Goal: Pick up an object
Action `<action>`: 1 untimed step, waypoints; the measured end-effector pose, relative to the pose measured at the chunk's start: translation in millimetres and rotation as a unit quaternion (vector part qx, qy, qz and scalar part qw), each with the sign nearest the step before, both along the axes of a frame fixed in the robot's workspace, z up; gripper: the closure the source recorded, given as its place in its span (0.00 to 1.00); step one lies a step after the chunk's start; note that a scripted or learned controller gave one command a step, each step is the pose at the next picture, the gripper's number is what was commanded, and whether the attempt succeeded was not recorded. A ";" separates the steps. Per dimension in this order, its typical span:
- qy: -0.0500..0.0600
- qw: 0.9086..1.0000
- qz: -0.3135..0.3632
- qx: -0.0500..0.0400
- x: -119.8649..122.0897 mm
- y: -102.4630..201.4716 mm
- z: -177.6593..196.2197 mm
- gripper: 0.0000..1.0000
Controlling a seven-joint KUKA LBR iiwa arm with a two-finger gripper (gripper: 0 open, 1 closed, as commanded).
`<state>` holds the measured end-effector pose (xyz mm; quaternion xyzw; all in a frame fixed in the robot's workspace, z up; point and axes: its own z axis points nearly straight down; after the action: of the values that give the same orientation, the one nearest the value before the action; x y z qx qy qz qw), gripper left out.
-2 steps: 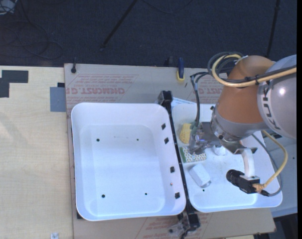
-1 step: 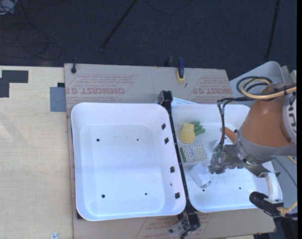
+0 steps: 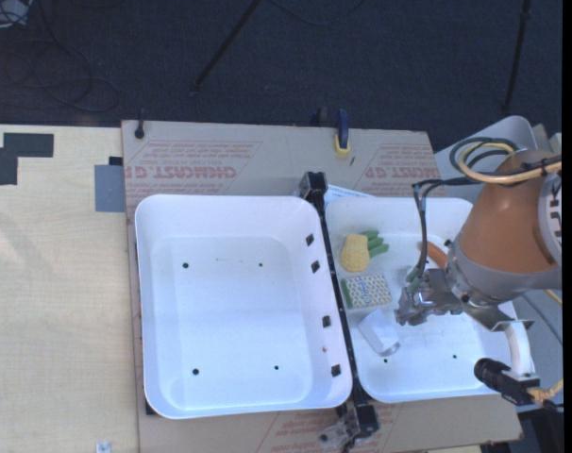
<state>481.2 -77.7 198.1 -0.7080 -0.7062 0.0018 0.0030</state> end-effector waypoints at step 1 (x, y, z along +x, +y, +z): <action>0.001 1.000 -0.001 0.000 0.2 -0.8 9.3 1.00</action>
<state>481.3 -78.5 207.5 -0.7085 -0.7057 0.0024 0.0041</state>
